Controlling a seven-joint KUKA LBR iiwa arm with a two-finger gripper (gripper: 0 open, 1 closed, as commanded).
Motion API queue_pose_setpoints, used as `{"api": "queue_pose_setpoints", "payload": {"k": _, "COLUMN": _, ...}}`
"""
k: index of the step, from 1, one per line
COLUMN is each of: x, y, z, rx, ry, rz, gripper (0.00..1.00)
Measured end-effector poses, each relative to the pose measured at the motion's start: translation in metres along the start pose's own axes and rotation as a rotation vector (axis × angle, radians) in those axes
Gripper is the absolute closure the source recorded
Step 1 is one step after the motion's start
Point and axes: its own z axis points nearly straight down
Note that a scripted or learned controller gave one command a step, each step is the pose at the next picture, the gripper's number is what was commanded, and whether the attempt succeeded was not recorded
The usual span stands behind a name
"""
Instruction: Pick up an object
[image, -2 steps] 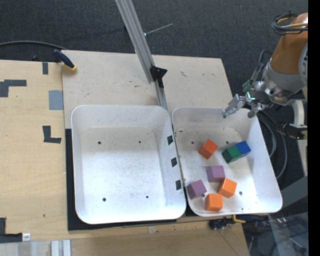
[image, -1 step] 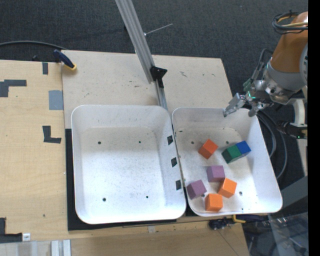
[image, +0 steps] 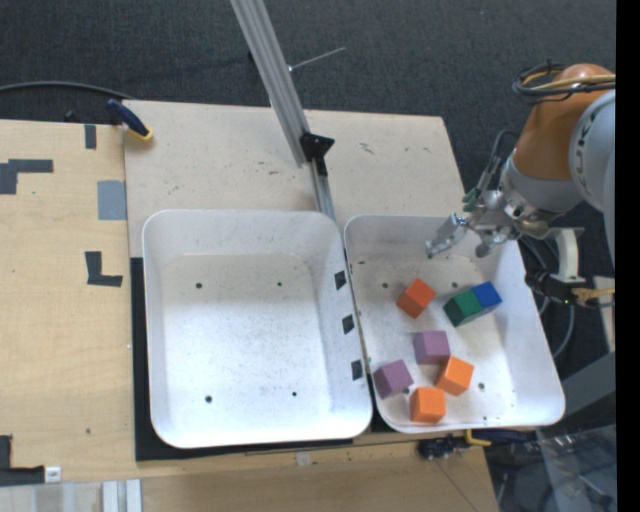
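grey gripper (image: 463, 240) open above right bin (image: 540, 375), nothing held

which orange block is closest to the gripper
The orange block at the top of the right bin, left of the green block. The other two orange blocks sit near the bin's bottom edge.

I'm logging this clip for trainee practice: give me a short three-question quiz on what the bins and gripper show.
1. True or false: every block lies in the right bin.
2. How many orange blocks are there? A) one B) three C) five
3. Fill in: the green block touches the ____ block.

Key
1. True; the left bin holds no block.
2. B.
3. Blue.
The gripper, open, hangs over the right bin's far end and holds nothing; two purple blocks lie nearer.
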Motion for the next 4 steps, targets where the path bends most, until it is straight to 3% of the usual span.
{"api": "queue_pose_setpoints", "payload": {"k": 1, "x": 0.001, "y": 0.006, "z": 0.062, "rx": 0.0, "ry": 0.0, "rz": 0.0, "gripper": 0.0}}
{"api": "queue_pose_setpoints", "payload": {"k": 2, "x": 0.003, "y": 0.005, "z": 0.084, "rx": -0.003, "ry": -0.001, "rz": -0.001, "gripper": 0.0}}
{"api": "queue_pose_setpoints", "payload": {"k": 3, "x": 0.003, "y": 0.006, "z": 0.073, "rx": -0.006, "ry": -0.002, "rz": -0.002, "gripper": 1.0}}
{"api": "queue_pose_setpoints", "payload": {"k": 4, "x": 0.013, "y": 0.007, "z": 0.015, "rx": -0.012, "ry": -0.001, "rz": 0.0, "gripper": 1.0}}
